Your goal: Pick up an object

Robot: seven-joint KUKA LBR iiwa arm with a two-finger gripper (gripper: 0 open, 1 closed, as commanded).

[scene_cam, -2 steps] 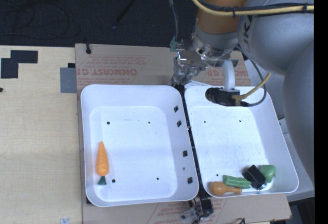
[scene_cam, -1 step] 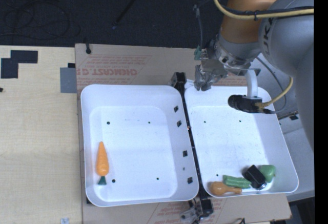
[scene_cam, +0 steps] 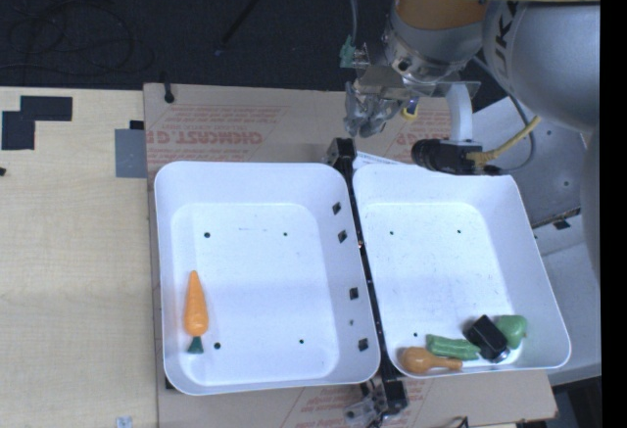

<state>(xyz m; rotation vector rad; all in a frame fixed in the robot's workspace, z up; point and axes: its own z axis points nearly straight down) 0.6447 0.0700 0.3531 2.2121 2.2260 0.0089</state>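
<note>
The cluster of a tan pear-shaped toy (scene_cam: 428,360), green pod (scene_cam: 453,348) and black block (scene_cam: 486,337) lies well below-right of the gripper (scene_cam: 368,119), whose finger state I cannot tell.

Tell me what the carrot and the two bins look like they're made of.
Carrot: probably moulded plastic, a toy, with an even orange colour and a smooth, slightly shiny surface. Left bin and right bin: likely thin formed plastic, plain white with rounded corners and soft highlights.
</note>
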